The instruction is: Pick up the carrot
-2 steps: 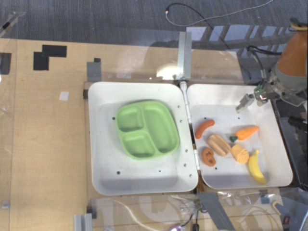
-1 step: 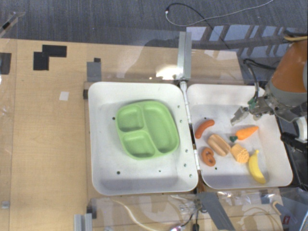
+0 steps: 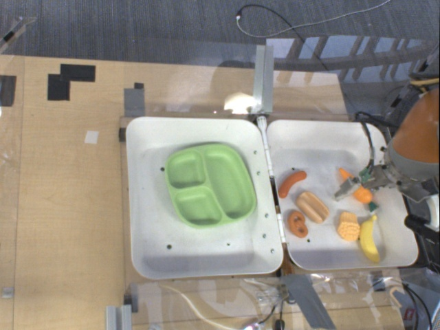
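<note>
The carrot (image 3: pixel 362 195) lies in the right bin (image 3: pixel 323 143) near its right wall. It is orange, with a green stub at its lower right end and a thin tip pointing up and left. My gripper (image 3: pixel 357 183) reaches in from the right and hangs directly over the carrot's middle, hiding that part. The orange band of the arm (image 3: pixel 416 133) sits just to the right, above the bin's edge.
Also in the right bin are a red sausage (image 3: pixel 291 181), a hot dog in a bun (image 3: pixel 313 206), a small brown pretzel piece (image 3: pixel 297 223), a corn cob (image 3: pixel 348 226) and a banana (image 3: pixel 369 238) close below the carrot. The left bin (image 3: pixel 148 246) holds a green divided plate (image 3: pixel 208 184).
</note>
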You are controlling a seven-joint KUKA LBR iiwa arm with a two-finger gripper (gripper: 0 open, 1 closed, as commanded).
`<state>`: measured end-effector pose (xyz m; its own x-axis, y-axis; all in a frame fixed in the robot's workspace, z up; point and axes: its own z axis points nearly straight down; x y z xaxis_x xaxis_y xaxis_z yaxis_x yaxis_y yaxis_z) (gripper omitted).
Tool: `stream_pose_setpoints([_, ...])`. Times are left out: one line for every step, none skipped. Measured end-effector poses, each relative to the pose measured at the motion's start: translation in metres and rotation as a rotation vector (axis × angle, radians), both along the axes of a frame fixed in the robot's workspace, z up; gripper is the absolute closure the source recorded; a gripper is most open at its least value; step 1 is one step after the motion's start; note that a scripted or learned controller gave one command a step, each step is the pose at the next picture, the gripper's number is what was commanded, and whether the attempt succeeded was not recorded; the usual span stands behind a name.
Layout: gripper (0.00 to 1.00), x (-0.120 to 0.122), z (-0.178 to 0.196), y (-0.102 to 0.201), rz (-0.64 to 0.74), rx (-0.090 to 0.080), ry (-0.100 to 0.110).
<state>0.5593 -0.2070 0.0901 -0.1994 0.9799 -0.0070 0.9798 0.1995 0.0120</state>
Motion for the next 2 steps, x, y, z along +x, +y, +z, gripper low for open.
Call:
stream_pose_setpoints([1.0,0.003,0.012,0.002,0.002,0.001,-0.007])
stream_pose_setpoints([1.0,0.032,-0.001,0.053,-0.059,0.004,0.0])
